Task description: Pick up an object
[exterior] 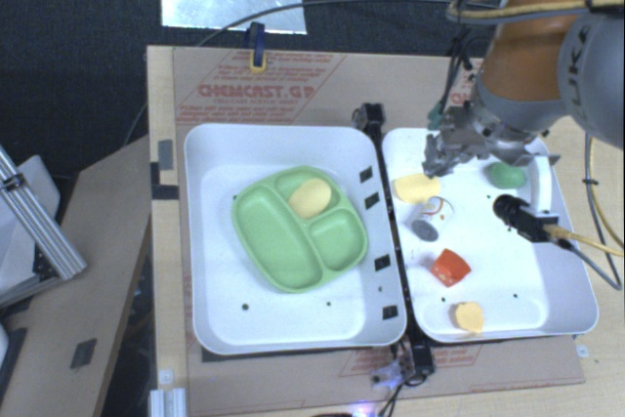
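White and shallow, the two bins sit side by side on your tabletop (283,88). The arm (535,44) reaches in from the right and puts the end effector (441,153) low over the upper left corner of the right bin (552,293). From this angle you cannot tell whether the end effector is apart or together, and nothing shows gripped in it. Just below and left of it lies a pale yellow block (415,187), resting on the bin floor close to the wall the bins share; you cannot tell whether the two touch. A small grey oval piece (425,229) lies just below the block. Further down are a red piece (450,267) and, near the front rim, a small yellow piece (469,315). A green piece (507,175) lies to the right of the end effector, partly under the arm. In the left bin (195,239) you have a green divided plate (288,244) lying flat, with a yellow rounded item (311,198) in its upper compartment.
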Controlling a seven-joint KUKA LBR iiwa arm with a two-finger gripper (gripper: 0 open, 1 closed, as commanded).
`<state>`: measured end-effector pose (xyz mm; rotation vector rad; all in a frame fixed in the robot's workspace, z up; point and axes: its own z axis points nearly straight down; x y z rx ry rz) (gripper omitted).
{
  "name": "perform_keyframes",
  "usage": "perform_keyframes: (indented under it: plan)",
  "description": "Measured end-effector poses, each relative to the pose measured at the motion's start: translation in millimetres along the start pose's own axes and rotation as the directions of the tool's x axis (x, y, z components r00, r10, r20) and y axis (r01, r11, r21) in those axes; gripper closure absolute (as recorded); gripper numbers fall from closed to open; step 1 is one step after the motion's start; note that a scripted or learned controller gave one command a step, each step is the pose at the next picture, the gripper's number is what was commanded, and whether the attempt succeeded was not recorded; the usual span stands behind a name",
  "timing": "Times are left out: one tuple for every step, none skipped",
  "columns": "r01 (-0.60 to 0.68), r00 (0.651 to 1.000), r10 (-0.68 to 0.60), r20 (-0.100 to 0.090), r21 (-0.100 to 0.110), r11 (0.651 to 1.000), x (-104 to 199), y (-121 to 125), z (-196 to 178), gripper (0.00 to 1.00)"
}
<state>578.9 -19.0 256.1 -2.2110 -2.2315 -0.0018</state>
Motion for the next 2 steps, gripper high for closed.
perform_keyframes:
  plan:
    - [0.0,1.0,0.0,0.0,-0.002,1.0,45,16,-2,1.0]
    - [0.0,1.0,0.0,0.0,-0.002,1.0,93,27,-3,1.0]
